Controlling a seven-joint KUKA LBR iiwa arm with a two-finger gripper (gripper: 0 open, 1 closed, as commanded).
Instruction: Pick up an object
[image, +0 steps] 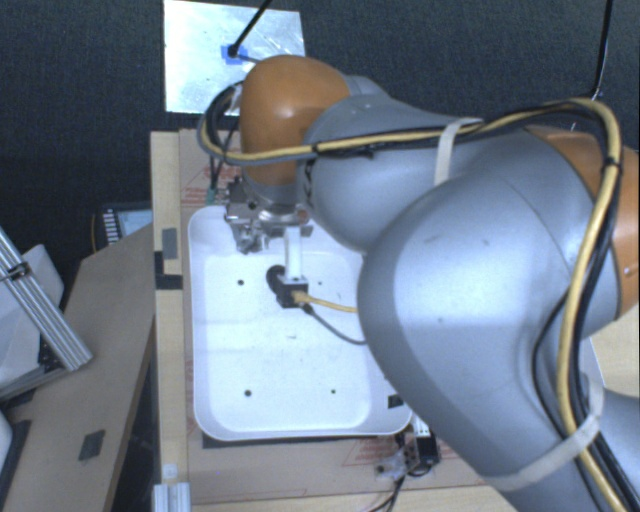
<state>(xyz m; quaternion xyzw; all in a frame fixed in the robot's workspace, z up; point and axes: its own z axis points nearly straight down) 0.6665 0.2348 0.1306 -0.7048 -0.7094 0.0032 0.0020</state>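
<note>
My gripper (256, 236) hangs low over the far end of the left white bin (225, 400), close to its back wall. The orange band above the wrist (285, 110) sits right over it. The bin's white floor carries a few small dark dots. The grey arm (480, 300) reaches in from the right, covering the bin's right side and everything beyond it.
The bin rests on a wooden bench (170, 300). An aluminium rail (40, 310) slants at the far left beside a tan board (90, 400). A shiny sheet (210, 55) hangs behind the bench. Small wired connectors (410, 458) lie at the bin's front edge.
</note>
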